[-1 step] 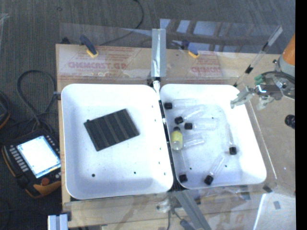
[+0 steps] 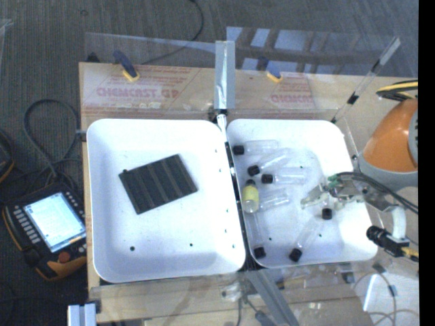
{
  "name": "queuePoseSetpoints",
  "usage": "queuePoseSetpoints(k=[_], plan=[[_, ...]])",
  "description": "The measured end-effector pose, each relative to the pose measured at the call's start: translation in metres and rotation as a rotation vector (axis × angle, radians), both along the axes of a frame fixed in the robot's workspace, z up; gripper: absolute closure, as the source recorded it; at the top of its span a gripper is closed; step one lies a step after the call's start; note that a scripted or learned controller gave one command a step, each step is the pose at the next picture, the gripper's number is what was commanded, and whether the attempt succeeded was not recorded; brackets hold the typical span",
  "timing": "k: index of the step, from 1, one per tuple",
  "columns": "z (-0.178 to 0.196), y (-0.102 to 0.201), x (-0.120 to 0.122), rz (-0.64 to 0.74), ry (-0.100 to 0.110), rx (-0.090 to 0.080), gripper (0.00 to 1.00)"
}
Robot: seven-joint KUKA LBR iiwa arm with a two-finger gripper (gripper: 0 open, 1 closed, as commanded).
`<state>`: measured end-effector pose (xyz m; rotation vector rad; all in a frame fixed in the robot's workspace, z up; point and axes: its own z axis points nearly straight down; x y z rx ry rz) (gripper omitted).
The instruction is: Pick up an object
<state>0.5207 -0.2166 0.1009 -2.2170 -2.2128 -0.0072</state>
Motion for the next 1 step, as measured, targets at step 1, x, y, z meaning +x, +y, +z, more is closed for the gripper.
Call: queuePoseSetpoints(k=[1], plan=[[-0.0066,0.0026,-0.0109,0.001,-0.026,-0.005,0.0]])
